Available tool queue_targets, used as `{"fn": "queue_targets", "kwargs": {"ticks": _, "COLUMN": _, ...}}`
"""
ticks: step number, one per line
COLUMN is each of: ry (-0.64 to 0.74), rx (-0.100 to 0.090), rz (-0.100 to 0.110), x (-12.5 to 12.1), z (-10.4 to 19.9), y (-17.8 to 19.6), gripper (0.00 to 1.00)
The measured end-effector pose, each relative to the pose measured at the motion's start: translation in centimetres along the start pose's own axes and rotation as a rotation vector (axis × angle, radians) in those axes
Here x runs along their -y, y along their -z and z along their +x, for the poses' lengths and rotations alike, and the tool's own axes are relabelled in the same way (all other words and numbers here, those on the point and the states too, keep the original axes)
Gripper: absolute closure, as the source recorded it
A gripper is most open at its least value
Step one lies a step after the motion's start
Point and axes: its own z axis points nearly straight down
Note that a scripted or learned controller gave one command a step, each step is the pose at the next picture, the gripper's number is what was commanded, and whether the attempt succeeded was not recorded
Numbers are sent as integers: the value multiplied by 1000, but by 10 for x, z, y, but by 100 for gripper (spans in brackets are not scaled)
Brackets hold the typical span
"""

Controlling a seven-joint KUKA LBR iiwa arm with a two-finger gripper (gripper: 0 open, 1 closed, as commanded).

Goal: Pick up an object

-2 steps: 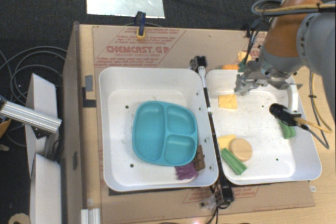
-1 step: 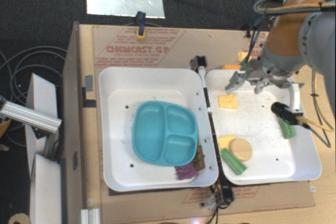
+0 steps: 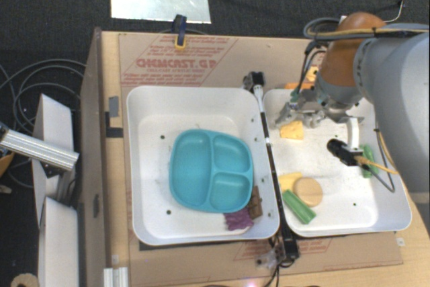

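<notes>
Two white bins sit side by side on the brown surface (image 3: 168,54). Right bin (image 3: 376,215), upper centre-right of frame: hand (image 3: 306,114) low above a yellow wedge (image 3: 291,131); finger spread cannot be told. Step judged: approach; next, descent and closure. Left bin (image 3: 144,144): teal divided plate (image 3: 211,170). Beyond: dark floor, cables.

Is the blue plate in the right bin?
No, the blue plate lies in the left bin; the right bin holds small food items.
</notes>
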Motion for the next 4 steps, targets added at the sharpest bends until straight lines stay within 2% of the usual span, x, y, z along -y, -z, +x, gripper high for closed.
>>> {"fn": "queue_targets", "kwargs": {"ticks": 1, "ry": -4, "rx": 0, "rz": -5, "x": -7, "z": -9, "y": -1, "gripper": 0}}
{"fn": "queue_targets", "kwargs": {"ticks": 2, "ry": -9, "rx": -1, "rz": 0, "x": 55, "z": -41, "y": -1, "gripper": 0}}
{"fn": "queue_targets", "kwargs": {"ticks": 3, "ry": 2, "rx": 0, "rz": -10, "x": -9, "z": -16, "y": 0, "gripper": 0}}
{"fn": "queue_targets", "kwargs": {"ticks": 4, "ry": -1, "rx": -1, "rz": -2, "x": 10, "z": -2, "y": -2, "gripper": 0}}
